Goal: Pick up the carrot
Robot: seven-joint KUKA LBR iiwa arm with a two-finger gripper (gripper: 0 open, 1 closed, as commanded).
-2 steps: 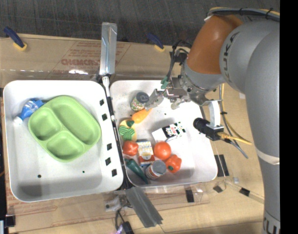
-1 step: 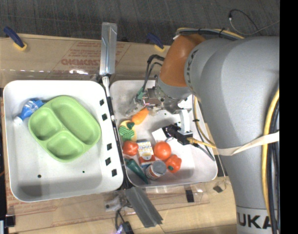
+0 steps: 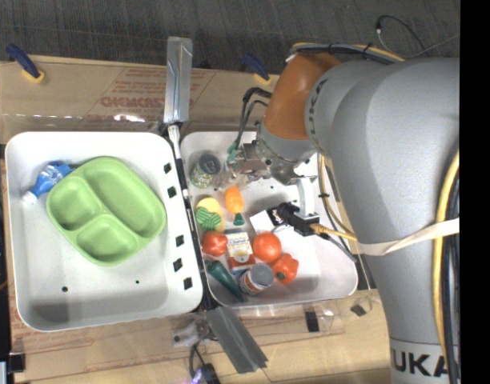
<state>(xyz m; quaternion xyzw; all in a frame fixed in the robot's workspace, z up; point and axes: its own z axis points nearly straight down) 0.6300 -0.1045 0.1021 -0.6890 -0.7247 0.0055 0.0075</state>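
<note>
1. Carrot [image 3: 234, 201] lies in the right bin [image 3: 341, 282], small and orange, tip pointing toward the yellow toy [image 3: 208, 214] just beside it
2. Gripper [image 3: 247, 164] hangs just above the carrot's far end, apparently lined up for a descent
3. Whether it is spread or pressed together: cannot tell, wrist blocks it
4. Tomato [image 3: 267, 247] and carton [image 3: 238, 246] crowd the carrot's near side, so approach from above seems sensible

One camera is fixed above the bench, looking down at a slant on both white bins [image 3: 37, 310]; the grey arm [image 3: 389, 150] enters from 3 o'clock.
</note>
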